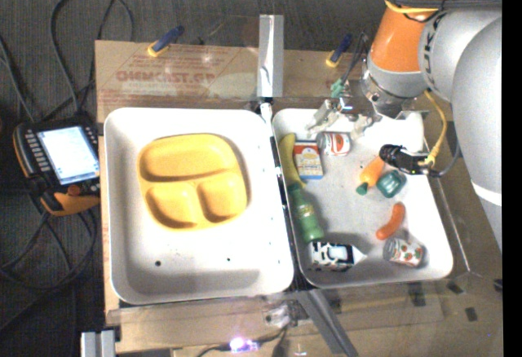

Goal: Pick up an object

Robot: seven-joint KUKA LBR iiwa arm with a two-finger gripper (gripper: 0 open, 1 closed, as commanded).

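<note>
My gripper (339, 121) hangs over the far part of the right bin (436, 217), its fingers spread open with nothing between them. Just below it a small red and white can (337, 143) lies on the bin floor. To the can's left are a red and white box (307, 161) and a banana (287, 158). A green bottle (307, 217) lies along the bin's left wall. A carrot (371, 172), a teal piece (392, 182), an orange sausage (391, 221), a second can (405, 251) and a black and white carton (334, 253) are spread nearer the front.
The left bin (130, 249) holds a yellow divided tray (194, 178). A handheld screen (61, 153) sits left of the bench. The grey arm with its orange band (408, 21) fills the upper right, and a black cable (408, 158) hangs over the right bin.
</note>
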